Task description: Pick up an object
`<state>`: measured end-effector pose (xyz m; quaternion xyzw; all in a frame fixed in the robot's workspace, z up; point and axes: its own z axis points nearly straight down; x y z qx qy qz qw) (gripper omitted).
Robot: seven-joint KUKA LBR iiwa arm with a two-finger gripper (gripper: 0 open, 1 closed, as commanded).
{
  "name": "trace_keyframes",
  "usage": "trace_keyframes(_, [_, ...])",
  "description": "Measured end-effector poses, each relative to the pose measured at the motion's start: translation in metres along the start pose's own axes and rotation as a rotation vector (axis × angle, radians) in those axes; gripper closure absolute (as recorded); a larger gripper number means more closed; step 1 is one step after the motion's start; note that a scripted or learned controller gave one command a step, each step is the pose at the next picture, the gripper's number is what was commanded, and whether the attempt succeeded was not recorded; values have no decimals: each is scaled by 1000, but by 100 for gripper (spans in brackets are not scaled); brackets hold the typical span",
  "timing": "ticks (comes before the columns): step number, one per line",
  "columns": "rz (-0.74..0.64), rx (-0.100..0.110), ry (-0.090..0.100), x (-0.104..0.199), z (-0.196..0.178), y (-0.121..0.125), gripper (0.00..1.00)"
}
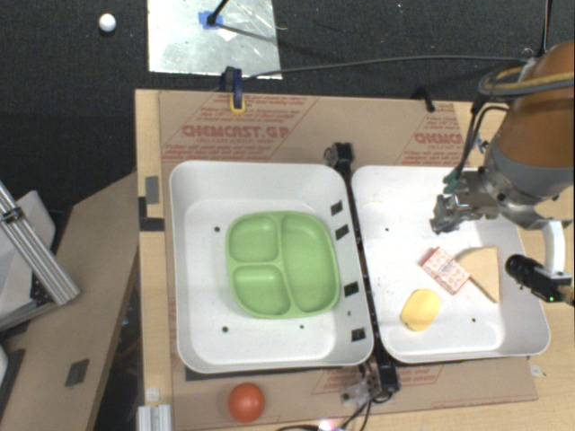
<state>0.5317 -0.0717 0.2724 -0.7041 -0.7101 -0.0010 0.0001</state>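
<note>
In the right bin point(395, 241) lie a yellow rounded lump point(420, 309), a small red-and-white patterned packet point(445, 270) and a tan wedge point(482, 271). The packet touches the wedge's left side. My gripper point(446, 214) hangs over the upper right part of that bin, just above and behind the packet, with nothing seen between its fingers. The left bin point(193, 241) holds a green divided plate point(282, 263).
An orange-red ball point(246, 401) rests on the cardboard in front of the left bin. Black clips point(340, 154) sit along the seam between the bins. A blue-and-yellow clamp point(234, 88) stands at the cardboard's back edge. A metal frame point(31, 250) is at the far left.
</note>
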Motion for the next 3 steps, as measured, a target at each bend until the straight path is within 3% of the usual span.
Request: trace_keyframes(3, [-1,2,0,171,45,-8,100])
